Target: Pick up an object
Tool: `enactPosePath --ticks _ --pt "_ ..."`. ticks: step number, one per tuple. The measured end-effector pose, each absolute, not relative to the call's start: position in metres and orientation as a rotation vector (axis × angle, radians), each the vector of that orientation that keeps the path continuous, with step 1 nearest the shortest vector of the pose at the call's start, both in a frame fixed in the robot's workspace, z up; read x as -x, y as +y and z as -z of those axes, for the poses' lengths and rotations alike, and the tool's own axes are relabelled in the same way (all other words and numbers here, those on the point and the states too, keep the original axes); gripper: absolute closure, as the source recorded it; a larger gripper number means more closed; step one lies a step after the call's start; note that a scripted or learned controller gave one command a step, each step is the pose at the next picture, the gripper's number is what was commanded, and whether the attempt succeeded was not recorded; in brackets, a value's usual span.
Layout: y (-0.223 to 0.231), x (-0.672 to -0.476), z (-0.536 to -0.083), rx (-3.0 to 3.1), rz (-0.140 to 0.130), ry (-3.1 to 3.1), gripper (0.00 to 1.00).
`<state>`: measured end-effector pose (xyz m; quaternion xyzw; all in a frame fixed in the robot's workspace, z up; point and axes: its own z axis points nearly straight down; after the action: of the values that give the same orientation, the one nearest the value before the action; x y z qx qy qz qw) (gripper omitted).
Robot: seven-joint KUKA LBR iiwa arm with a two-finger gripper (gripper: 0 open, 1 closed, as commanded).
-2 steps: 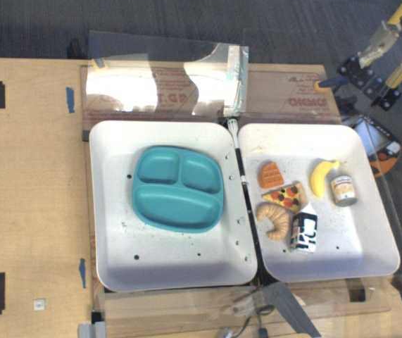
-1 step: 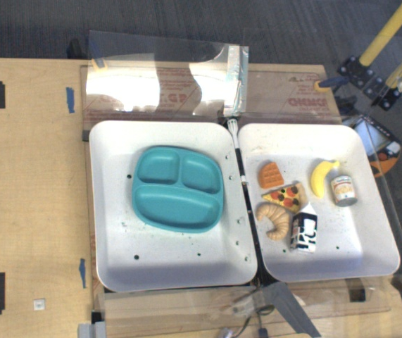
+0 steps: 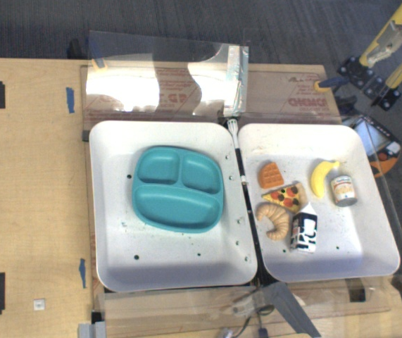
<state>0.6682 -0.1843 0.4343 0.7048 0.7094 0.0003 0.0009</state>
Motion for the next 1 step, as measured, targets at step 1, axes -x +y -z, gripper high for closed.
enactPosePath --ticks 1 --pt "-0.1851 -0.6685 -0.4485 -2.207 -0.004 2.22 1.0"
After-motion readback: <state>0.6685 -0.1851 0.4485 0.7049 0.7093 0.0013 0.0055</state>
